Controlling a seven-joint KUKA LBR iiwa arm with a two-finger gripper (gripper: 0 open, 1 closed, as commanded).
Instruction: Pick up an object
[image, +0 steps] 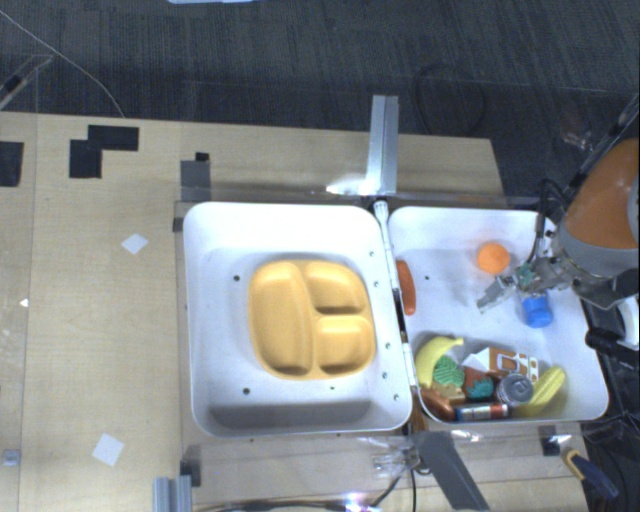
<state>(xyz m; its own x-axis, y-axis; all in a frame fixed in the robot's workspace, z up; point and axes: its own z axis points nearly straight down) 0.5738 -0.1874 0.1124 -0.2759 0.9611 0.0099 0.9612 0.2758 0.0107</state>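
In the right bin (440, 235), my gripper (513, 287) hangs low over the floor, fingers spread open with nothing between them. One grey finger (492, 295) points down-left. A small blue cup (537, 312) sits just below and right of the gripper, close to the other finger. An orange ball (492, 258) lies just up-left of the gripper, apart from it. A red sausage (405, 285) lies along the bin's left wall.
A pile fills the right bin's front: a yellow banana (435, 354), a green item (448, 375), a white carton (497, 360), a can (517, 388), another yellow piece (549, 385). The left bin (215, 300) holds a yellow divided tray (308, 318).
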